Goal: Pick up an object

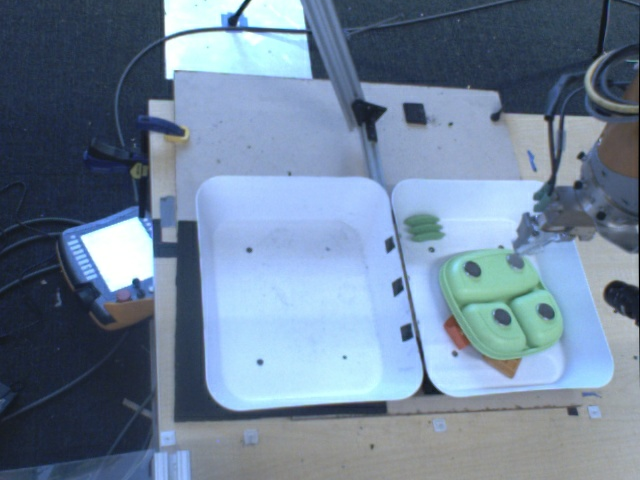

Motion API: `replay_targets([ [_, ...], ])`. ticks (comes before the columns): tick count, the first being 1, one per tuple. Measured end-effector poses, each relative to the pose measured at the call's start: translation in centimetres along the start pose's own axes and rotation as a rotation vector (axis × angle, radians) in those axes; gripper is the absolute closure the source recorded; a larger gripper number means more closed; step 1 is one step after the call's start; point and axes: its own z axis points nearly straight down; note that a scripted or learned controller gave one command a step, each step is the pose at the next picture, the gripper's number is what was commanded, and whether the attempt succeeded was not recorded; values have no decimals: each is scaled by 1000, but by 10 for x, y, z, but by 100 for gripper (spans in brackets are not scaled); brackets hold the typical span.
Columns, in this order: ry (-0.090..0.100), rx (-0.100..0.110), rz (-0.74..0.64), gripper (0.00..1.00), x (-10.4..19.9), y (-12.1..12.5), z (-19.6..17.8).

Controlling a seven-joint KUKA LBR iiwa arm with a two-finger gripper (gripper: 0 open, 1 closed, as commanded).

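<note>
Camera view: gripper (527,240) at frame right, low over the right bin (590,368), its tip just above the green moulded tray's (500,303) upper edge. Finger spacing cannot be told. Nothing visibly held. A small green piece (424,228) lies upper left of it; orange item (503,365) underneath.

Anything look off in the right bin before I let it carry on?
One thing: the green three-lobed toy lies on top of an orange piece, which pokes out from under its near edge. A small green ridged item lies apart, toward the bin's far left corner. Nothing looks spilled or broken.
</note>
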Motion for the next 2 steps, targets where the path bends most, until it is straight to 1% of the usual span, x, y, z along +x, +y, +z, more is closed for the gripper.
replay_targets([
  [1, 2, 3, -5, 100, 52, 23, 2],
  [2, 2, 5, -5, 100, 93, 50, 24],
])
